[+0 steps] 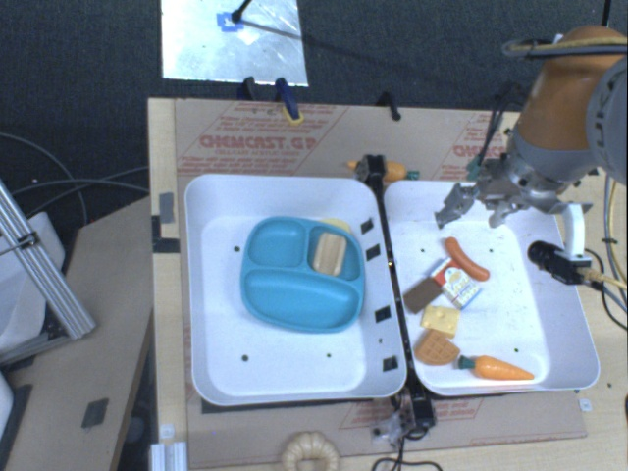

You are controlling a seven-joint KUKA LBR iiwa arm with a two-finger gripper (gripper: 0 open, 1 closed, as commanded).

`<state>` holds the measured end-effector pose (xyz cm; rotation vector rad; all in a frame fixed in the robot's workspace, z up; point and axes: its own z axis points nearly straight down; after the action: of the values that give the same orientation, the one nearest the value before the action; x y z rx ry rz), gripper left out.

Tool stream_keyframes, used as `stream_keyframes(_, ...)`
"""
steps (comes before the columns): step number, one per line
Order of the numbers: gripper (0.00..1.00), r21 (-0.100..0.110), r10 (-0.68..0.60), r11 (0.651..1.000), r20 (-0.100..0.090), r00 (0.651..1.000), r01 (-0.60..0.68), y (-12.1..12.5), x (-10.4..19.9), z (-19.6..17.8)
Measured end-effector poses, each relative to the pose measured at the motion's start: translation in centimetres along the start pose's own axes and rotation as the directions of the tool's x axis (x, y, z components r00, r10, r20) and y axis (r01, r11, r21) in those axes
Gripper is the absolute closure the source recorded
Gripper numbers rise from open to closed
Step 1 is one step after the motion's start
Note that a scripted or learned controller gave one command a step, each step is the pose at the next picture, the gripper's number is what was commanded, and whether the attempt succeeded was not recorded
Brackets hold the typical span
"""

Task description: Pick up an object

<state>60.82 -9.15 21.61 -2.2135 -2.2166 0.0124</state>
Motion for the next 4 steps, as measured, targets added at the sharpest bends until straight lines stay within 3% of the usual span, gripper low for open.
stream_keyframes(1, 0.0, -0.013, -0.002, 1.0, 0.001, 1.0, 0.002, 0.2, 0.0, -0.8)
stream_keyframes(4, 0.0, -0.016, 0.001, 1.0, 0.001, 1.0, -0.001, 0.6, 0.3, 12.6)
